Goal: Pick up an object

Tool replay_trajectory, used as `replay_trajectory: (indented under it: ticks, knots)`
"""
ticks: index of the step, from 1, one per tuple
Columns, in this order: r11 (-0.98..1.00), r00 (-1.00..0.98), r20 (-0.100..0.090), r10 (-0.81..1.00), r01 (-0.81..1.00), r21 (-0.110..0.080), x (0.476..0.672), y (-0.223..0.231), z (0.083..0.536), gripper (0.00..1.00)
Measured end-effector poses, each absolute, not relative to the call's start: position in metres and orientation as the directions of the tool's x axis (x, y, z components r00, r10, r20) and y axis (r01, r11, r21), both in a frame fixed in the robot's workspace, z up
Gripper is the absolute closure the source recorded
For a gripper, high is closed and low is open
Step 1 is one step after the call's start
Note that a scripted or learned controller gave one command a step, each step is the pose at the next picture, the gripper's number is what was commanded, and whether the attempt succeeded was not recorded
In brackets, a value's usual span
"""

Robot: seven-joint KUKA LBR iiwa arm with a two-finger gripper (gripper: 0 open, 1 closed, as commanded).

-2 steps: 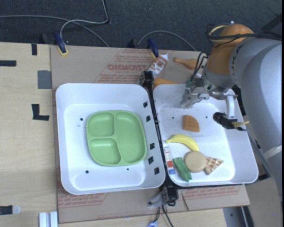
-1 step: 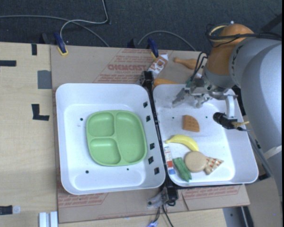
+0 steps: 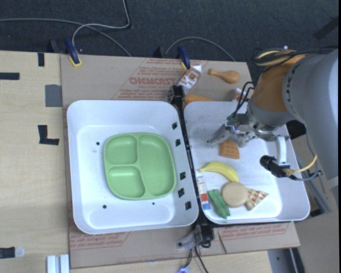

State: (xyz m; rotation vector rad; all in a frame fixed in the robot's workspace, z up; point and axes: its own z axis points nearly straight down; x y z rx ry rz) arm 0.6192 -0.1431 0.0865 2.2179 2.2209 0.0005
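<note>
Pincer (image 3: 232, 134) fingers are seen spread open, low in the right bin (image 3: 298, 209), just above an orange wedge (image 3: 229, 149) lying untouched on the bin floor. A glancing closure could be expected to push the wedge toward the banana (image 3: 219, 170).

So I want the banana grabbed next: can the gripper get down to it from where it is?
Probably yes. The banana lies in the open on the right bin floor with nothing on top of it. The gripper hangs just beyond it over the orange piece; the round cookie sits close alongside.
</note>
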Motion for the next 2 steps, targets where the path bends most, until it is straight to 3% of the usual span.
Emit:
replay_trajectory:
  ticks: [1,2]
  knots:
    - [0.002,-0.002,-0.003,1.000,1.000,0.005,0.620,-0.143,0.097,1.00]
    - [0.003,-0.003,0.001,1.000,1.000,0.000,0.610,-0.056,0.185,1.00]
